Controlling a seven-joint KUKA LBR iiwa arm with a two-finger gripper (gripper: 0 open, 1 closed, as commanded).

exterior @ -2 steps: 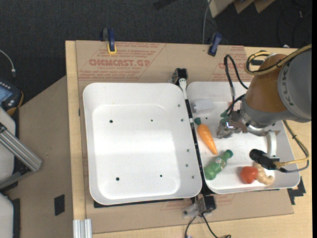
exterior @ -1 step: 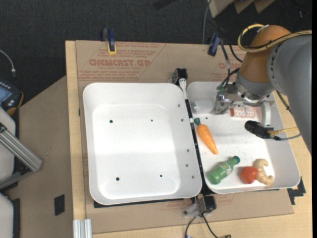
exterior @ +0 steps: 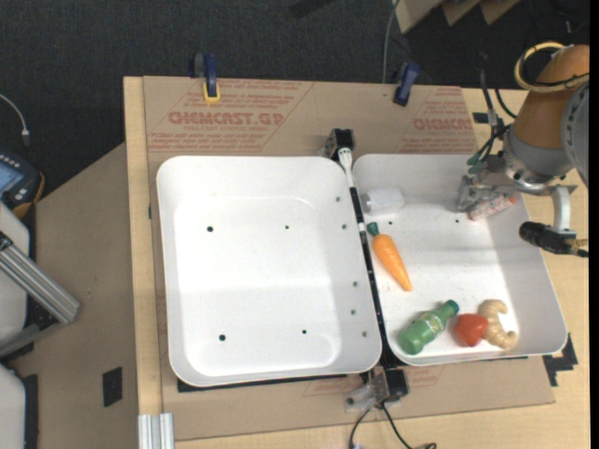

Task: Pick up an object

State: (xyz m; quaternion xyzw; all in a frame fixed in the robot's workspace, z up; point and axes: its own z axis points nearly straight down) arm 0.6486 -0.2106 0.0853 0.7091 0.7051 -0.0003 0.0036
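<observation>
1. The gripper (exterior: 482, 197) sits low at the far side of the right bin (exterior: 533, 279); whether it grips anything cannot be told.
2. A pale pinkish item (exterior: 490, 209) lies touching it: seemingly small, light.
3. The carrot (exterior: 392, 260), near the divider, looks rigid and smooth; grasp mid-body.

Two white bins (exterior: 257, 269) side by side on a brown cardboard sheet (exterior: 281, 110), mid-frame. Blue clamps (exterior: 208, 73) at the sheet's top edge. Dark carpet (exterior: 112, 26) across upper frame.
</observation>
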